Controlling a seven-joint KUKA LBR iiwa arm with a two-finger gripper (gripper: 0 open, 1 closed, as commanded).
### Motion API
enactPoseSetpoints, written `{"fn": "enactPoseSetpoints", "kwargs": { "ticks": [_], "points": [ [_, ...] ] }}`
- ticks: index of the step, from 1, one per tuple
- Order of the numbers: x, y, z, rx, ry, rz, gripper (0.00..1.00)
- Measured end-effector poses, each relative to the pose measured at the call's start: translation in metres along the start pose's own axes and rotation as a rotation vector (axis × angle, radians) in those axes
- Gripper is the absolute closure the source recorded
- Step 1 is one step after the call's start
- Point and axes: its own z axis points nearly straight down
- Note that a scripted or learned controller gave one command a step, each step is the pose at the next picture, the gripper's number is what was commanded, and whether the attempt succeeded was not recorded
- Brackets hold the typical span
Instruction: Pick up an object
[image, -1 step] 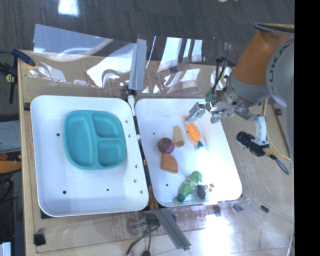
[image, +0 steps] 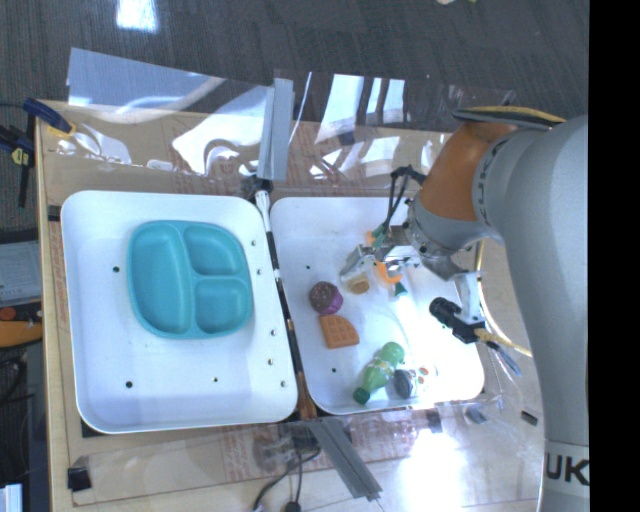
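The right bin (image: 300, 230) holds several small items. A round purple-brown piece (image: 324, 296) lies near its left wall. Just below it sits an orange waffle-like square (image: 339, 331). A green bottle (image: 378, 366) lies tilted near the front, with a small dark object (image: 403, 382) beside it. My gripper (image: 362, 268) is down in the upper middle of this bin, above and to the right of the purple piece. Small orange and green bits (image: 386, 266) show right by the gripper, and a pale yellowish bit (image: 358, 285) lies at its tip. Whether any of them is held is unclear.
The left bin (image: 90, 380) carries a teal divided plate (image: 190, 277). The grey arm with its orange band (image: 455, 185) covers the right side of the right bin. A black part (image: 452, 318) of the arm sticks out over the bin's right side. Clear panels stand behind both bins.
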Motion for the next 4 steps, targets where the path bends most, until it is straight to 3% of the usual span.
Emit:
{"fn": "enactPoseSetpoints", "kwargs": {
  "ticks": [1, 2, 3, 4],
  "points": [
    [0.001, -0.005, 0.019, -0.003, 0.001, -0.117, 0.00],
    [0.006, 0.020, -0.013, -0.005, -0.001, -0.191, 0.00],
    [0.000, 0.012, 0.020, -0.003, 0.000, -0.133, 0.00],
    [0.001, -0.008, 0.020, -0.002, 0.001, -0.192, 0.00]
  ]
}}
